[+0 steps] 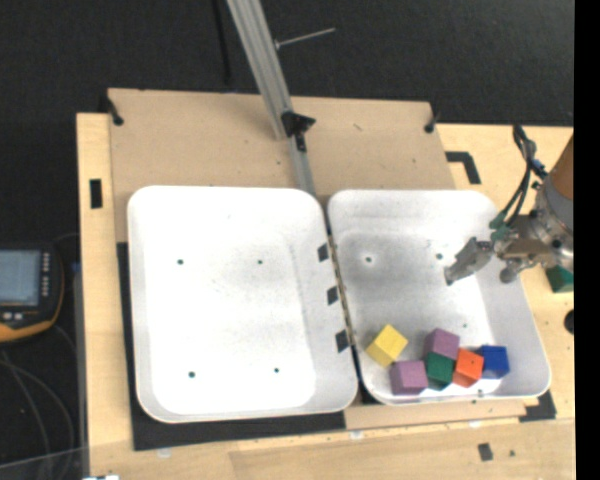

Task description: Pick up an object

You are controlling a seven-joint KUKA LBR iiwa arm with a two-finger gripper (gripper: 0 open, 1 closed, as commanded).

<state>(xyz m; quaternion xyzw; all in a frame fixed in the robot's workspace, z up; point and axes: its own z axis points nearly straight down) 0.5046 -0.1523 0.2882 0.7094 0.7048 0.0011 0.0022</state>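
In the camera view, the pincer (477,259) hangs over the right bin (416,218), near its right wall. I cannot tell how it is set (too small and blurred), and nothing is seen in it. The arm (558,183) comes in from the right edge. The blocks lie at the bin's front: yellow block (387,345), two purple, green, orange, blue.

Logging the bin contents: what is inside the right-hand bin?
In the right bin, six blocks cluster at its near edge: a yellow block, two purple blocks, a green block, an orange block and a blue block. The hand covers some floor.
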